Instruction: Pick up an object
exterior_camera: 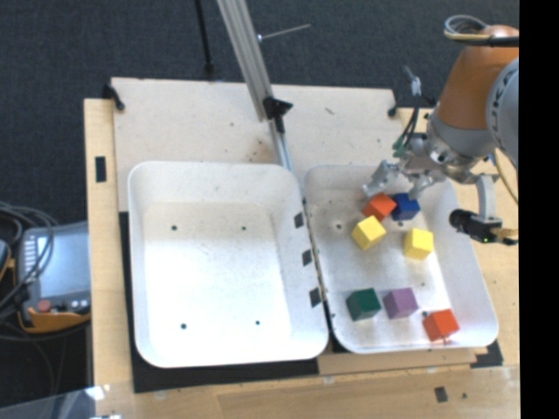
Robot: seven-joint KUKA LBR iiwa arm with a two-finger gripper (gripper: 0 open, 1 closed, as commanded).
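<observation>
Hovering: gripper (397,180) | just above orange cube (380,206), blue cube (406,206)

Two bins sit side by side on the counter (201,120). The left bin (218,182) lies beside the right bin (467,278), which holds seven blocks: two touching at the back under the gripper (397,180), two just in front of them, and three in a row along the front wall.

Bins (218,182) smooth white plastic (faintly speckled); bench (201,116) pale matt wood.
</observation>
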